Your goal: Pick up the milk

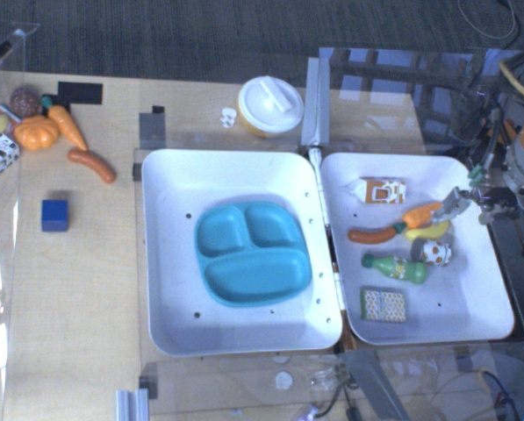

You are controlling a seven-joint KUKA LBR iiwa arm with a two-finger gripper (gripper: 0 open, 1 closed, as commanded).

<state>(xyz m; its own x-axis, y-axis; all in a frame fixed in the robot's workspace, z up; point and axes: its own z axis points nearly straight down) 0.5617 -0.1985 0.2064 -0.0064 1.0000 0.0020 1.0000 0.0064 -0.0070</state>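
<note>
White shallow plastic right bin, camera view. The pincer hangs at the end of the grey arm over this bin's far right part; whether it is apart or together cannot be told at this size, and nothing is seen held in it. The white-and-brown milk carton, judged to be the task's object, lies flat to the pincer's left, apart from it.

Just beside the pincer, between it and the carton, lie an orange toy carrot and a yellow toy banana, with a small spotted white toy below. Risk: a descent from this position would probably meet the carrot or banana instead. A flat-lying carton may also slide away across the smooth bin floor under an off-centre closing.
</note>
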